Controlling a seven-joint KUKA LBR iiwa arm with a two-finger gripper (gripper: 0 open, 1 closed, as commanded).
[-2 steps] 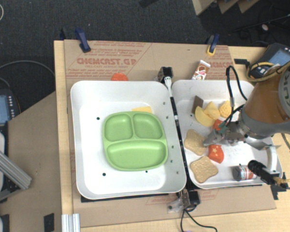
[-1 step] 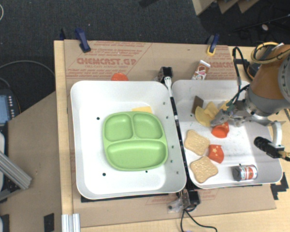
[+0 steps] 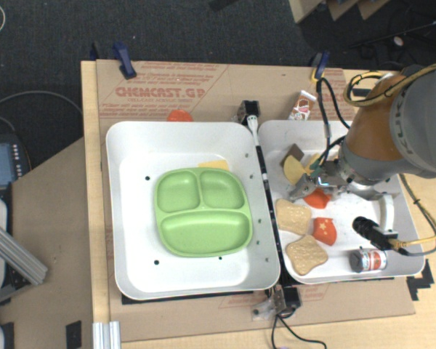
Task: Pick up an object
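Two white bins (image 3: 123, 217): one green tray (image 3: 202, 211), two toast slices (image 3: 293, 217).

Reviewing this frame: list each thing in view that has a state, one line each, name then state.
green divided plate: upright, lying in the left bin
gripper: low in the right bin, over a red piece
can: lying on its side
bread slices: lying flat
tomato piece: loose, apart from the gripper

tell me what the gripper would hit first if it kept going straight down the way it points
Probably the red piece right under the gripper in the right bin; depth is unclear, and the yellow piece lies close beside it.
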